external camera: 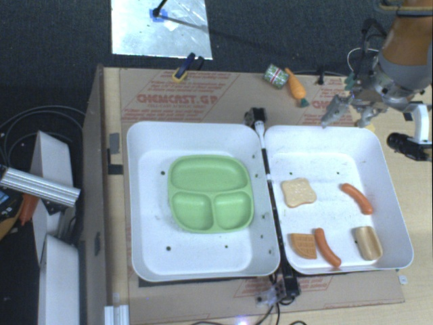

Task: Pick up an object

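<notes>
A grey robot arm with an orange band reaches in from the right, and its hand point(345, 112) hovers just above the far rim of the right bin point(389, 175), near that bin's far right corner. Its two fingers stand spread apart with nothing between them.

The objects to choose from all lie in the right bin. A slice of toast point(298, 192) sits near the bin's left wall, and a waffle point(304, 245) lies nearer the front rim. A short sausage point(327, 247) lies just beside the waffle. A second sausage point(356, 198) lies toward the bin's right wall, and a tan bread roll point(367, 242) sits near the front right corner.

The second sausage looks the closest target. To grasp it well, the hand should probably move in over the bin, turn so the fingers straddle the sausage's narrow width, then descend straight down before closing.

The left bin point(149, 181) holds a green divided plate point(210, 193). Beyond the right bin's far rim, on the desk point(223, 90), lie a toy carrot point(295, 87) and a small can point(275, 75), whose label is too small to read. The arm's upper part is cut off at the picture's edge.
</notes>
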